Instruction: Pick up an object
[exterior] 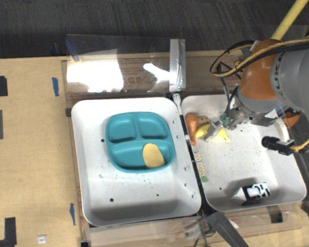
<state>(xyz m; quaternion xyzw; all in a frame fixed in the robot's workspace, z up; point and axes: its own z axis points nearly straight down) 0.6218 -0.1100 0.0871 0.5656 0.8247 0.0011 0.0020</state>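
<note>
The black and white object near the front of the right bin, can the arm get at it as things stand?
Probably yes. The black and white object lies alone on open floor of the right bin, nothing over it, with the gripper in that bin.

The gripper (223, 122) hangs over the far-left part of the right bin (284, 191); just to its left lie two small objects (195, 127), close to the bin's left wall; toward the near edge from it, well apart, lies a small box (255, 191); farther left sits the left bin (89, 166), holding a divided tray (126, 137); a rounded object (153, 156) rests in the tray's near compartment.
</note>
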